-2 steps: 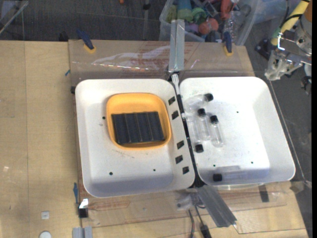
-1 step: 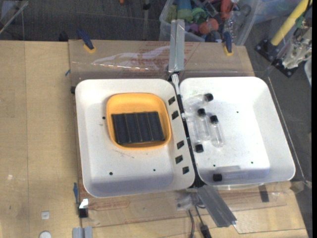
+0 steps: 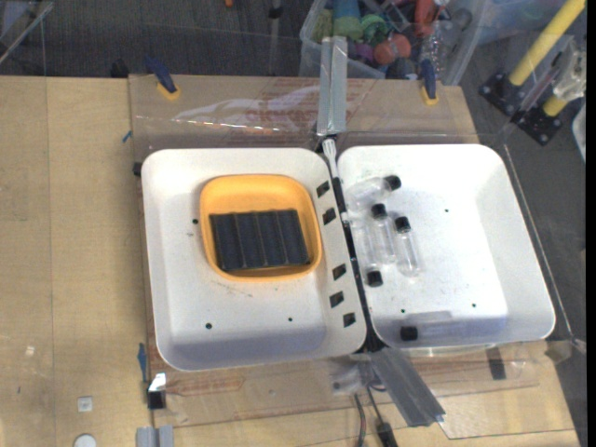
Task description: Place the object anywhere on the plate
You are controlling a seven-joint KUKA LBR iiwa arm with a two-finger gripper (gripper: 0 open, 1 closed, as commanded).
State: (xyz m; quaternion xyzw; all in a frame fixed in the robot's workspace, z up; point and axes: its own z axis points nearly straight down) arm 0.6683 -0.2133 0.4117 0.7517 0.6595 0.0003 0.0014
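As seen from above at a slant: two shallow white bins side by side on a wooden bench (image 3: 65, 203). Left bin (image 3: 168, 250): holds an orange plate (image 3: 216, 198) with rounded corners, set a little toward the bin's far side. Lying flat on the plate, inside its rim: the object (image 3: 259, 240), a dark ribbed rectangular slab covering most of the plate's floor. Right bin (image 3: 484, 231): holds several clear tubes with black caps (image 3: 396, 236), clustered near the wall shared with the left bin, plus one more black-capped clear piece (image 3: 414, 331) at the near edge. Along the seam between the bins: a row of small black tabs (image 3: 337, 259). Beyond the bench, at the back: a clear tub of coloured toys (image 3: 391, 17). Pincer: cannot tell how far open, nor whether anything is in its hold.
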